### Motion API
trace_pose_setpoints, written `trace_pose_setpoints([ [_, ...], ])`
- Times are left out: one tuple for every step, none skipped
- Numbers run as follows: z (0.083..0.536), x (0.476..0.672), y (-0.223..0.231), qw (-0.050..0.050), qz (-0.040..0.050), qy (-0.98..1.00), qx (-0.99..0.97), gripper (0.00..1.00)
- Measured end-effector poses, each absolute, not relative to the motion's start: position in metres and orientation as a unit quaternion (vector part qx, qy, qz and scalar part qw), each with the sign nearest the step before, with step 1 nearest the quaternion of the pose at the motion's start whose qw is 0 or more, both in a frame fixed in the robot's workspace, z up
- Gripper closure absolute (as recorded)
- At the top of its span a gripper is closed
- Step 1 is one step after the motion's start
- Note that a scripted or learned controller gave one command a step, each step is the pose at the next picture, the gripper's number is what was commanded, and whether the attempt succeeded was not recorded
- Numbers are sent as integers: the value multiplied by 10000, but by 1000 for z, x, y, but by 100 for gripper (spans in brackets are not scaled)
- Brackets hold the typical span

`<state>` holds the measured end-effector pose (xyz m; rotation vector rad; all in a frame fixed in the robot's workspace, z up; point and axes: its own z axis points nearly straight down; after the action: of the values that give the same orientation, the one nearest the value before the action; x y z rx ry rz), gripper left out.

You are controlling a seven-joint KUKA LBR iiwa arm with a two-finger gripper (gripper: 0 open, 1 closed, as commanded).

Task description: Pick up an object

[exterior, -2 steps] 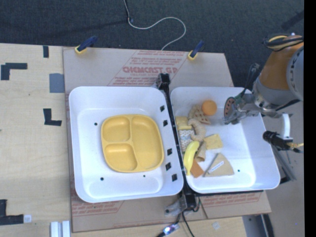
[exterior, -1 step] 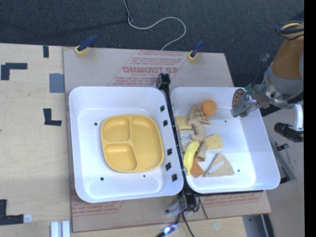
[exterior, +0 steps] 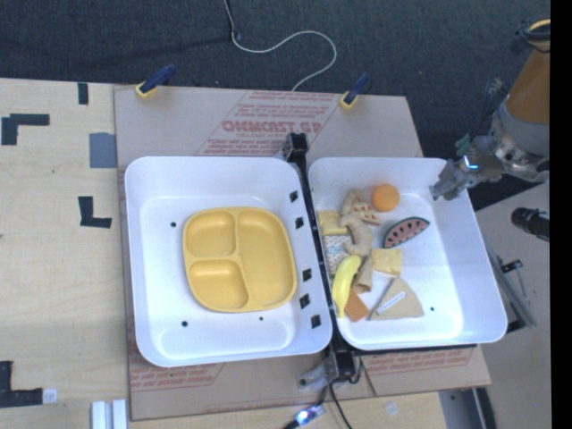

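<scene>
The pincer (exterior: 447,189) hovered over the right bin's (exterior: 465,266) far right rim, its grip state unclear, near the watermelon slice (exterior: 406,231)

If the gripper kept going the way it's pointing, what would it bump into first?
The gripper hangs at the right bin's upper right rim, pointing down-left. It would probably meet the watermelon slice first, though depth is hard to judge.

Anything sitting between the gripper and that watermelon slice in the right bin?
No objects. In the camera view, between the gripper at the right bin's upper right rim and the watermelon slice lies only bare white bin floor.
</scene>
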<state>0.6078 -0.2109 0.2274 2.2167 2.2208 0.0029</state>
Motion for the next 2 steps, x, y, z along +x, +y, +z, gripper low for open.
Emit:
trace_pose_setpoints([
  [237, 588, -157, -8, 2, 7090, 7052, 100],
  [223, 566, -109, -19, -7, 7089, 7053, 100],
])
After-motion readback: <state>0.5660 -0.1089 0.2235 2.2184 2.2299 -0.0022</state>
